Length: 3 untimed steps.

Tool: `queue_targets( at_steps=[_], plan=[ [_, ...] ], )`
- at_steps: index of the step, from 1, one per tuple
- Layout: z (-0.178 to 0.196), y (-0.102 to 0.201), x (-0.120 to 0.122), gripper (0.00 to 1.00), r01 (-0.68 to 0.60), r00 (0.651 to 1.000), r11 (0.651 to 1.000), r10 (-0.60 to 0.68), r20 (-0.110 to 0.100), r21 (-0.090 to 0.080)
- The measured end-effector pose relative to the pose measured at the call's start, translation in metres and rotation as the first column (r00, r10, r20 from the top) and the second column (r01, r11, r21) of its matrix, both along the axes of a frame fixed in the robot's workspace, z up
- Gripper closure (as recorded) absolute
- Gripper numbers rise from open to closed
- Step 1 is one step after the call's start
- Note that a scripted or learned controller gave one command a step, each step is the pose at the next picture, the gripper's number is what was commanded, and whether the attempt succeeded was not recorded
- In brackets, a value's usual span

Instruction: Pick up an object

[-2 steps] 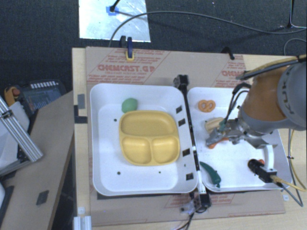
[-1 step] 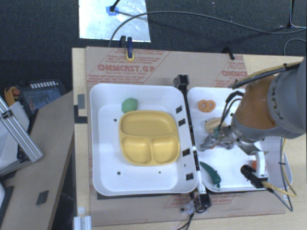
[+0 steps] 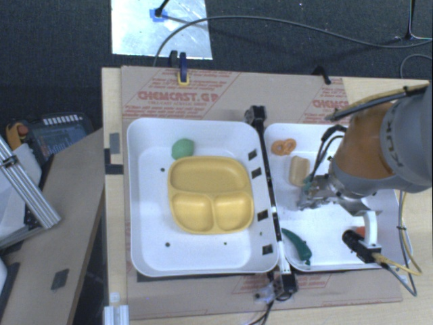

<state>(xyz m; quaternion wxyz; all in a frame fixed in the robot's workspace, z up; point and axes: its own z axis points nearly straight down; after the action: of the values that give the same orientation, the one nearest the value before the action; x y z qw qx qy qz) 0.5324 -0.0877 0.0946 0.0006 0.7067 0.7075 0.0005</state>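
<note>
Your table [image 3: 223, 87] is covered with printed cardboard and sits on dark carpet, carrying two shallow white bins side by side. The end effector [image 3: 312, 196] hangs low inside the right bin [image 3: 325, 252], below the arm's orange band [image 3: 362, 144]; you cannot tell from this angle how it is set. Just above it lies a tan block [image 3: 299, 170], with a small pretzel [image 3: 283, 146] a little farther up. Below it and slightly left, near the bin's front wall, rests a dark green object [image 3: 298, 244]. Well to its left, in the left bin [image 3: 145, 249], you have a yellow divided tray [image 3: 208, 193] with a green ball [image 3: 183, 148] just beside the tray's far edge.
</note>
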Motion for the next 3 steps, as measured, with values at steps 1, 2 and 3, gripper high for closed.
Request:
queue_targets(
  at_steps=[1, 2, 3],
  plan=[
    [0.064, -0.002, 0.005, 1.00, -0.002, 1.000, 1.000, 0.002, 0.006, -0.001],
    [0.116, -0.007, -0.002, 1.00, -0.002, 1.000, 1.000, 0.002, 0.006, -0.001],
    [0.177, -0.002, 0.006, 1.00, -0.004, 1.000, 1.000, 0.004, 0.006, -0.001]
  ],
)
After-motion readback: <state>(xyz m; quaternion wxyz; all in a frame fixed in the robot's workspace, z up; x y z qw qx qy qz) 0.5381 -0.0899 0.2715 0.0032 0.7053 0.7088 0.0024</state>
